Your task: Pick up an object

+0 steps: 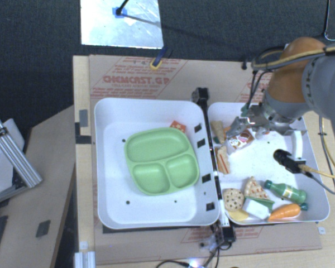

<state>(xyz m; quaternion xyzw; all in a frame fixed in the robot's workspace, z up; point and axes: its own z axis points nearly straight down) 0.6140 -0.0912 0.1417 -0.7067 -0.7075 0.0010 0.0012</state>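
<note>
White plastic bins sit side by side on the worktop [128,74]; the left bin [109,149] holds a smooth green divided tray [159,161]. In the right bin [318,197], toy food clusters. The pincer [241,128] hovers over a small glossy packet [238,143]; I cannot tell its spread. Best descend squarely, gripping the packet's narrow edges.

A: Setting?
B: Robotics lab. Grey arm [318,82] over a bench [134,74] covered in printed board, two white bins [109,121], dark carpet.
A: Anything else?
B: Aluminium framing [11,149] at left, loose cables, toy food [268,197] in the right bin.
</note>
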